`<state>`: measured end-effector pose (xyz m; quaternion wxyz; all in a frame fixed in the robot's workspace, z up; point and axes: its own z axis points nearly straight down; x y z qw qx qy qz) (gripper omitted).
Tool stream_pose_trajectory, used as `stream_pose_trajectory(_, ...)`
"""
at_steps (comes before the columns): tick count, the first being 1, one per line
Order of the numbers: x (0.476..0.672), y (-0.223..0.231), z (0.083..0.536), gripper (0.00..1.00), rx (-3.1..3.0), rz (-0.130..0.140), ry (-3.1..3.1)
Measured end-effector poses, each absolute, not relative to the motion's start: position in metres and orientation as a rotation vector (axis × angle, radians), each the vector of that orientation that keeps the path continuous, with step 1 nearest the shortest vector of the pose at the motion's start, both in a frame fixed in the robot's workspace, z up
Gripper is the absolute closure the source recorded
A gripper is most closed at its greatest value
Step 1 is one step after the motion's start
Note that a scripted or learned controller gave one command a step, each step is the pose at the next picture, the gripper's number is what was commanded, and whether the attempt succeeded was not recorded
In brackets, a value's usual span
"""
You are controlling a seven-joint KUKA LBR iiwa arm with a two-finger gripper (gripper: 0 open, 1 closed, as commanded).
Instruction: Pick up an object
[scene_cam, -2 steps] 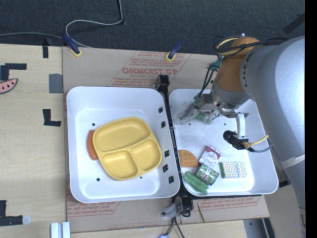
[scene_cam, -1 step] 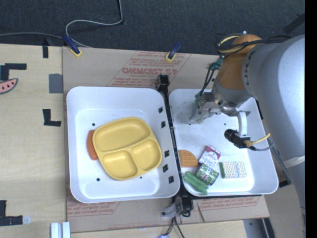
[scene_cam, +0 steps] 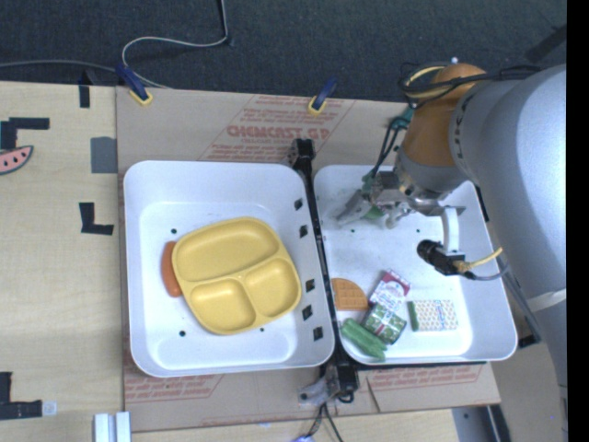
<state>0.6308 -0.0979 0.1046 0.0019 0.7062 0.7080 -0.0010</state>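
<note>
Gripper: we see the gripper [scene_cam: 361, 208] low in the upper part of the right bin [scene_cam: 488, 334], its fingers spread apart with nothing between them; something green shows just behind them, too small for us to name.
Task's things: the candidates lie along the near edge of that bin, well apart from the gripper: a small snack packet [scene_cam: 386, 304], a green vegetable [scene_cam: 364, 337], an orange round piece [scene_cam: 348, 293] and a pale patterned block [scene_cam: 433, 315].
Risk: we judge a close here would catch only bare bin floor.
Second risk: packet, vegetable and round piece touch or overlap, so a grasp there may nudge a neighbour or slip off.
Obstacles: the black divider [scene_cam: 309, 238] stands just left of the fingers, and the dangling cable [scene_cam: 456, 261] hangs over the bin.
Left bin: a yellow divided plate [scene_cam: 236, 273] rests over an orange thing [scene_cam: 169, 267].
</note>
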Motion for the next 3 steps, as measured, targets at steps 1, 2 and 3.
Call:
stream_pose_trajectory(1, 0.6307, -0.0975, 0.1139, 1.00, 2.216, -0.003, 2.223)
stream_pose_trajectory(2, 0.6307, -0.0977, 0.1138, 0.00, 2.216, -0.004, 2.222)
stream_pose_trajectory(3, 0.6307, -0.0977, 0.1138, 0.00, 2.216, -0.004, 2.222)
